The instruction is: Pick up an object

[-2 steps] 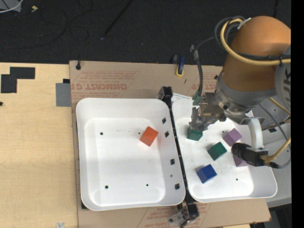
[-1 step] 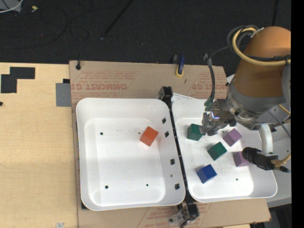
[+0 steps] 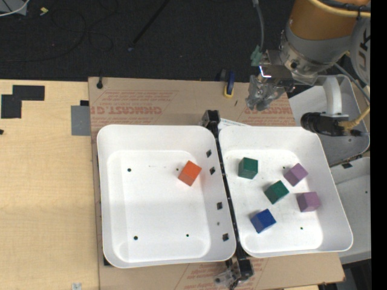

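Grey arm with orange band entering from the upper right, wrist bent downward, gripper pointing down at the far right, fingers blurred and indistinct

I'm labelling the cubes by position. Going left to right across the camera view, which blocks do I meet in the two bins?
Orange cube in the left bin, then in the right bin: upper dark green cube, blue cube, lower dark green cube.
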Controlling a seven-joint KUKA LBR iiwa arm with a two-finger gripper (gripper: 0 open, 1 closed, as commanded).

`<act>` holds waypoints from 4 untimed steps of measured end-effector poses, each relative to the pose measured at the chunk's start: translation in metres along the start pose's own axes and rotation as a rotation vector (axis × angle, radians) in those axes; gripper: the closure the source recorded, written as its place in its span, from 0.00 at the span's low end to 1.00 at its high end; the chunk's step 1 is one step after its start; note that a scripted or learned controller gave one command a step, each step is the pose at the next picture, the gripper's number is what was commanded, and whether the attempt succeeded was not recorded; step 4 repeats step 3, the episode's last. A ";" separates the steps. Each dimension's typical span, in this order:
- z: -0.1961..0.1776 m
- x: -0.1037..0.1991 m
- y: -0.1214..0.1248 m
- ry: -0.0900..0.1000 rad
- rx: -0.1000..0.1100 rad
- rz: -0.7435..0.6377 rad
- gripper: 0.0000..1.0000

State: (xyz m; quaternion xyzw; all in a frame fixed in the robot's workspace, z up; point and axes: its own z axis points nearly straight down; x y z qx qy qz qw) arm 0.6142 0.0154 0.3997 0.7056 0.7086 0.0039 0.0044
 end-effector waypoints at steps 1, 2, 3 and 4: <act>-0.032 0.003 -0.014 0.001 0.013 0.003 1.00; 0.058 0.016 -0.049 0.000 0.023 0.007 1.00; 0.112 0.016 -0.054 0.000 0.019 0.004 1.00; 0.112 0.016 -0.054 0.000 0.019 0.004 1.00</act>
